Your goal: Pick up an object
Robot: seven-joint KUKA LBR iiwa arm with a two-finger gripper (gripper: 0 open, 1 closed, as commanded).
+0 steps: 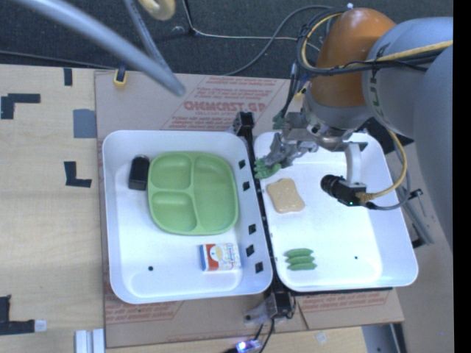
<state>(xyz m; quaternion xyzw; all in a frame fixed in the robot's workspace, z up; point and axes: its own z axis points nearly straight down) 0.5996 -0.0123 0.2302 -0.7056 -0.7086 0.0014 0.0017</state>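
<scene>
My gripper (274, 155) hangs low over the far left corner of the right bin (383, 271), under the orange wrist band. A small dark green item (263, 170) lies right at the gripper's tip, against the divider between the bins; I cannot tell whether it is held. Just below it, a tan bread slice (285, 195) lies flat on the bin floor. Green pea pods (299, 259) rest near the right bin's front edge.
The left bin (121, 219) holds a green divided plate (194, 192), a black block (138, 173) at the plate's left and a small printed box (219, 257) near the front. A black cable end (340, 188) hangs from the wrist over the right bin.
</scene>
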